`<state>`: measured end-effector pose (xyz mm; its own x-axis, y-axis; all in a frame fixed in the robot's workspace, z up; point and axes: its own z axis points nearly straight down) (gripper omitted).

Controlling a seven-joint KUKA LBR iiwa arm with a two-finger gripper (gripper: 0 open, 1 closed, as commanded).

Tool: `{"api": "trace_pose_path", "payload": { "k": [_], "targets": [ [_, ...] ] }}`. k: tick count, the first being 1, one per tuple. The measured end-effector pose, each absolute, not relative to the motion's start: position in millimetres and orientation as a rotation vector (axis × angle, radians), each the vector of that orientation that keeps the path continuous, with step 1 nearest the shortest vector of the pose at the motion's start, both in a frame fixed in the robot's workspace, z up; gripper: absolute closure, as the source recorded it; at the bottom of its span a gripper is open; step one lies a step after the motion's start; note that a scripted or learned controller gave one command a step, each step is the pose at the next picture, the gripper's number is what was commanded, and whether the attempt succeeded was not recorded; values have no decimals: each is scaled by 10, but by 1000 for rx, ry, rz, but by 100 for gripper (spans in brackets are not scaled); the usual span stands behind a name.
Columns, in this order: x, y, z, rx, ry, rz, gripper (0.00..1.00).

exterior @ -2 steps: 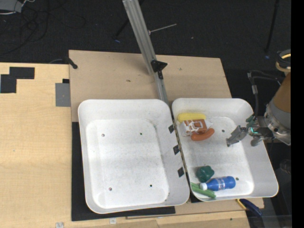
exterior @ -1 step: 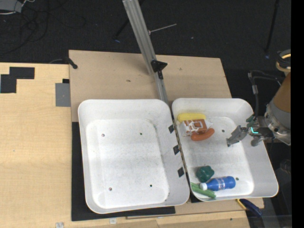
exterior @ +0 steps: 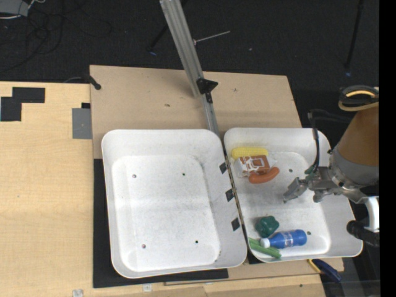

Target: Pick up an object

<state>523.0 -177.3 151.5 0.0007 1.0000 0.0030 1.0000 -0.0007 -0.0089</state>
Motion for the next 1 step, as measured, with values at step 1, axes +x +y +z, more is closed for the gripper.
{"api": "trace_pose_path", "payload": {
  "k": [1],
  "targets": [
    [5217,-1696,1059,-2218,-2213,5,0]
  ]
}}
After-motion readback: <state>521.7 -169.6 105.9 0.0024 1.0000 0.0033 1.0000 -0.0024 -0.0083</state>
